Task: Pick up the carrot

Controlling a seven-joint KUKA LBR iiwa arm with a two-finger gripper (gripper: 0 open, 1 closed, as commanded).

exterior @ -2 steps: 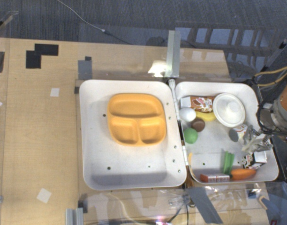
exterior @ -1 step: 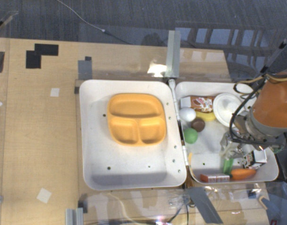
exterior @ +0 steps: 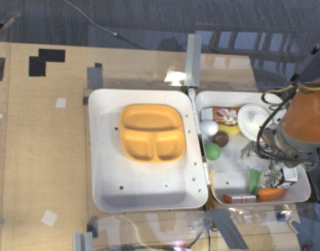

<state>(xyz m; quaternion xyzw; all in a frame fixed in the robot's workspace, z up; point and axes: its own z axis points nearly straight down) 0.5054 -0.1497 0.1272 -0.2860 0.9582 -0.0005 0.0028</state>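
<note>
Carrot (exterior: 271, 193) lies against the right bin's (exterior: 305, 192) near wall, limiting approach room. The fingers (exterior: 275, 178) hover just above it; whether they are parted cannot be told.

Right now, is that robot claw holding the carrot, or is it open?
Gripper: cannot be told; it sits low in the right bin, just above the carrot, which lies on the bin floor.

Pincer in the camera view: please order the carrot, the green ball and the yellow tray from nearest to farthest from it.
Measured from the pincer in the right bin:
1. Carrot, just below the pincer, at the bin's near wall.
2. Green ball, at the same bin's left side.
3. Yellow tray, in the middle of the left bin.
</note>
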